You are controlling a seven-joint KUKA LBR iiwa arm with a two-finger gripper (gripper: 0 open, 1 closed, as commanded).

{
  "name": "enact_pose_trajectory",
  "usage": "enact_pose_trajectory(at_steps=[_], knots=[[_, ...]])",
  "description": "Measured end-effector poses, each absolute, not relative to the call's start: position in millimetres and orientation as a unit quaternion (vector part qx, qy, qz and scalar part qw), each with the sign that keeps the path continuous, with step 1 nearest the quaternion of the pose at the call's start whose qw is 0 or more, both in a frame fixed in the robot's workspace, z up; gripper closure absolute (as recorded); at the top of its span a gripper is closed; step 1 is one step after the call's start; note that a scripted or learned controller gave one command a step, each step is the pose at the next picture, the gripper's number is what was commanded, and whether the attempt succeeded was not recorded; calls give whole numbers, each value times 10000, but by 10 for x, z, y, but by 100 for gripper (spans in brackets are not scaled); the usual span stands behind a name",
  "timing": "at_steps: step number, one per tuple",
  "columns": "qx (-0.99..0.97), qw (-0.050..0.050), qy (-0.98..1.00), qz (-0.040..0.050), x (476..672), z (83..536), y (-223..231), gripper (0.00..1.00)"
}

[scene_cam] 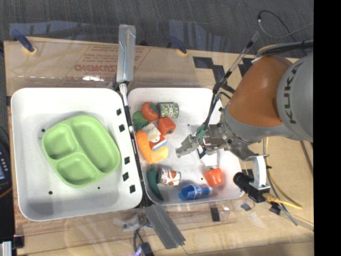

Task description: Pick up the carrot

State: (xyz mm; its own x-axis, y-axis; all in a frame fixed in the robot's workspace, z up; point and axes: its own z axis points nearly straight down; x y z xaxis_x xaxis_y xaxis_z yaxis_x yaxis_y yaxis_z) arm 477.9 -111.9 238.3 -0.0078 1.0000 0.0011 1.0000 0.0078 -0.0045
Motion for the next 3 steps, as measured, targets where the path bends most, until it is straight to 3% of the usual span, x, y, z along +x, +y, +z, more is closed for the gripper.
enact_pose_trajectory(at_steps=[1,2,3], knots=[[-6475,11,-7621,6,5113,911,-920,0],[-6462,10,-7631,13,5111,1006,-933,100],[-6442,13,-7648,19,5112,1100,-933,100]])
